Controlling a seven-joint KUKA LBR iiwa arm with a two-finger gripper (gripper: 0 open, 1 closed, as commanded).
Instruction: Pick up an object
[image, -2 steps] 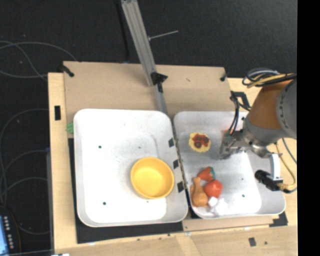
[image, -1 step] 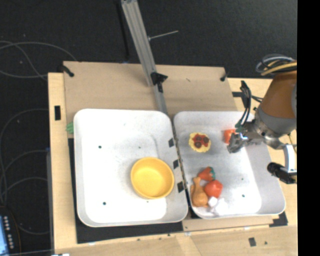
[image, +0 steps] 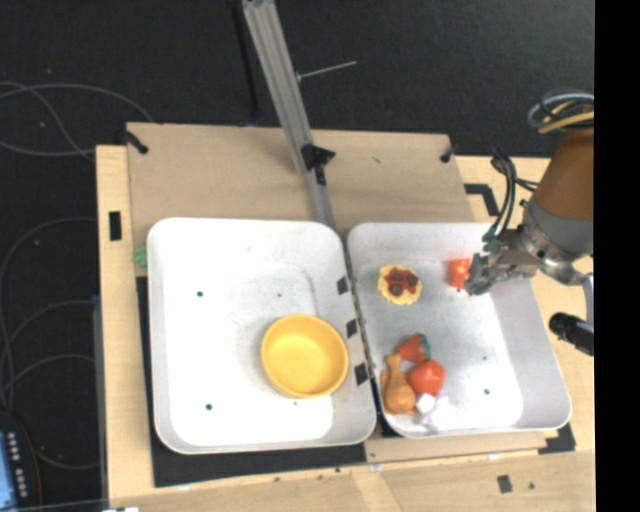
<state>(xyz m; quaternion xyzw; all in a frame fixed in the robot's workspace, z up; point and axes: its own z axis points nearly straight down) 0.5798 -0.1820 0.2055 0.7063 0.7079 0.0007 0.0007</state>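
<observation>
My gripper (image: 477, 278) is down in the right bin (image: 520, 340), close to its far-right part; a small red-orange object (image: 459, 271) sits right at the tip, on the side toward the tart; can't tell from this angle whether the jaws are wide, narrow or actually around it, so I'm not calling it a grasp.

Step in hand, as I judge it: the approach/close on that red-orange piece; lift not yet done.

Everything placed off the small tart (image: 400, 284), yellow with red topping, in the right bin's far-left part:
- red-orange object: just to its right, between tart and my gripper
- cluster of toy food (image: 410, 375), orange, red and a bit of green: nearer the camera than the tart, by the bin's front-left corner
- yellow bowl (image: 304, 355): in the left bin (image: 200, 300), well apart, left of and nearer than the tart

Next move calls for: confirm the piece is centred between the jaws, close firmly, lift straight up; it looks small and sits beside the tip, so it could get nudged toward the tart instead of caught.
</observation>
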